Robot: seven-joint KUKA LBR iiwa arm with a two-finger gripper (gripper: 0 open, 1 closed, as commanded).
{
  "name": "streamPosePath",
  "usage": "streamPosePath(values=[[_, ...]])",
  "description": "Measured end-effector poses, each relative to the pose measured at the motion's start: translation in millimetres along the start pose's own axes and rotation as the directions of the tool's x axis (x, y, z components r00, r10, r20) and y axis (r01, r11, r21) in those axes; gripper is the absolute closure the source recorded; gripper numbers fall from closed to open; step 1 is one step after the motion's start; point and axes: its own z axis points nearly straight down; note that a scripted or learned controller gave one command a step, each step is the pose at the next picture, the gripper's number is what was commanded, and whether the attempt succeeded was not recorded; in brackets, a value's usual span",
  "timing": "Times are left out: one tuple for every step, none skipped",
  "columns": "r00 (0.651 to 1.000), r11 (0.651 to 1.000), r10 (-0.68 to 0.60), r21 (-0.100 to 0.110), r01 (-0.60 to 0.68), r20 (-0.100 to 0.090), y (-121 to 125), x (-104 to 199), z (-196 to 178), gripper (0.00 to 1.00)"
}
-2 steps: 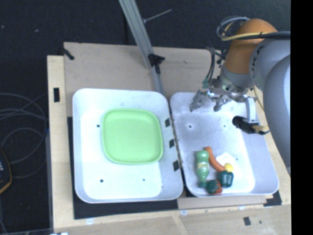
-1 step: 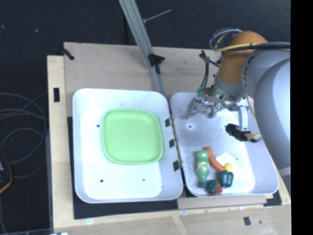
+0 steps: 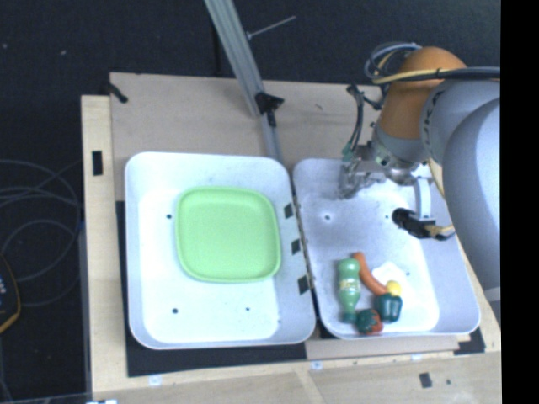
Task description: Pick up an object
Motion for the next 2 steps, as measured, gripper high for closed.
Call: streamPosePath(values=[[1.000, 1.000, 0.000, -0.003, 0.000, -0.001, 5.6, -9.5, -51.3, 1.00], [1.000, 1.000, -0.001, -0.003, 0.001, -0.001, 11.2, -0.7, -104.6, 1.00]])
